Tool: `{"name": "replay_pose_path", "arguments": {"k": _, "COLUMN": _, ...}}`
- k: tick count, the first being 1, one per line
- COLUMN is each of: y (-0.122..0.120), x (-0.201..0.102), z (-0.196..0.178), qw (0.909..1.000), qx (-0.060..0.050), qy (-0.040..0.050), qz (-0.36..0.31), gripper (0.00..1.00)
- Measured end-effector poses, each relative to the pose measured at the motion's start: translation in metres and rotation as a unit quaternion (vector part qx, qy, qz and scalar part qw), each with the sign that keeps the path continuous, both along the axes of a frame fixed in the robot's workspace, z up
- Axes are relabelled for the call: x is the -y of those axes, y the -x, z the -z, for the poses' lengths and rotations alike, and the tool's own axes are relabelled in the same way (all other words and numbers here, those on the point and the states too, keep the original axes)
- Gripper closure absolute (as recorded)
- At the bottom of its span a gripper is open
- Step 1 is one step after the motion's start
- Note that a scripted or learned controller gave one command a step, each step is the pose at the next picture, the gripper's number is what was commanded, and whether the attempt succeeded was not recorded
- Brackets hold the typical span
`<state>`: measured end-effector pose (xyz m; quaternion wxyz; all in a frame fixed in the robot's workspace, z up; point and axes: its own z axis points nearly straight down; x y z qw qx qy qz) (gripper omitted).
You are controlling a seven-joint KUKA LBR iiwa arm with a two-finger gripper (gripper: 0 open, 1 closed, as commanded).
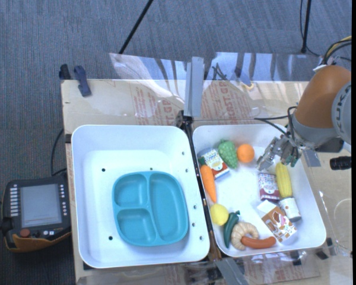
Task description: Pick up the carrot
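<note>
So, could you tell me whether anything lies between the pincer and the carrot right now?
Nothing visibly blocks it. The pincer hangs over the right bin's far side; the carrot lies by the left wall. The orange and a red packet flank the bare floor between them.

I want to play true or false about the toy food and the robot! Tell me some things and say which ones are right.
1. The carrot lies in the right bin. True.
2. The blue tray sits in the right bin. False: it is in the left bin.
3. The gripper is holding the carrot. False: the carrot lies by the bin's left wall, apart from the gripper.
4. The corn lies near the gripper. True.
5. The lemon is on the blue tray. False: it is in the right bin, below the carrot.
</note>
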<state>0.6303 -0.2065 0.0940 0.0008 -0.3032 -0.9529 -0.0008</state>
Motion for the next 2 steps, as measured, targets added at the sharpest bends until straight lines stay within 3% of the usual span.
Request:
{"name": "replay_pose_path", "arguments": {"k": 1, "y": 0.000, "x": -0.001, "z": 0.000, "qw": 1.0000, "qx": 0.000, "qy": -0.0003, "qz": -0.001, "gripper": 0.00}}
{"name": "replay_pose_path", "arguments": {"k": 2, "y": -0.005, "x": -0.048, "z": 0.009, "qw": 0.9900, "qx": -0.002, "qy": 0.0005, "qz": 0.141, "gripper": 0.00}}
